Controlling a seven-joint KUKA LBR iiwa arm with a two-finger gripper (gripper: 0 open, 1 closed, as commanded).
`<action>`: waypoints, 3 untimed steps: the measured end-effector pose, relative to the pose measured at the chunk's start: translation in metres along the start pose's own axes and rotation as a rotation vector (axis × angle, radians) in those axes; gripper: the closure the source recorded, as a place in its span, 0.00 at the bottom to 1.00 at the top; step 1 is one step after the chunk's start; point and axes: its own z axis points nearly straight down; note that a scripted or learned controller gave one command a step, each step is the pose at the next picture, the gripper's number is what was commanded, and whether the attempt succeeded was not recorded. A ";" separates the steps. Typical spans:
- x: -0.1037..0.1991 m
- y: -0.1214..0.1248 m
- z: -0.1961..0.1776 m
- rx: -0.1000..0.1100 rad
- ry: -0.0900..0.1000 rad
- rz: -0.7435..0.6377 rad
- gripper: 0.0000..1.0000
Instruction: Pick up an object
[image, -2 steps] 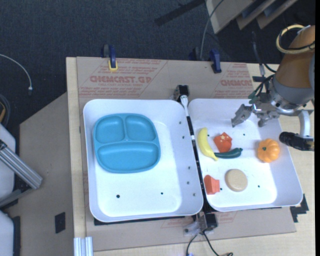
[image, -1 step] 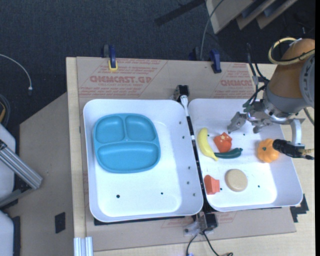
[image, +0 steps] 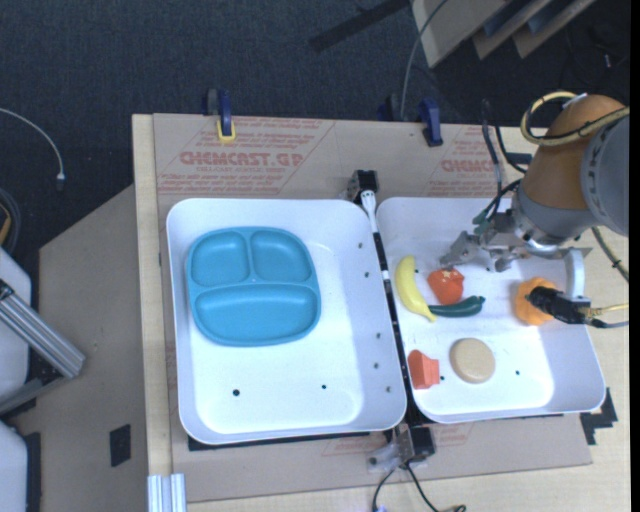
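Hovering over the right bin (image: 570, 385), the gripper (image: 470, 250) sits just above the red tomato-like piece (image: 447, 285), which lies beside the banana (image: 410, 290) and green pepper (image: 458, 308). Whether the jaws are spread or closed I cannot tell. Descending here, they may nudge neighbours and miss.

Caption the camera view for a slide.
Arm's pincer above the right bin of toy food; blue plate in left bin.
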 end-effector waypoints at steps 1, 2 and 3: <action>-0.001 0.002 -0.013 -0.008 -0.006 -0.001 1.00; 0.004 -0.005 -0.065 0.003 -0.005 -0.002 1.00; 0.006 -0.002 -0.129 0.000 -0.005 -0.002 1.00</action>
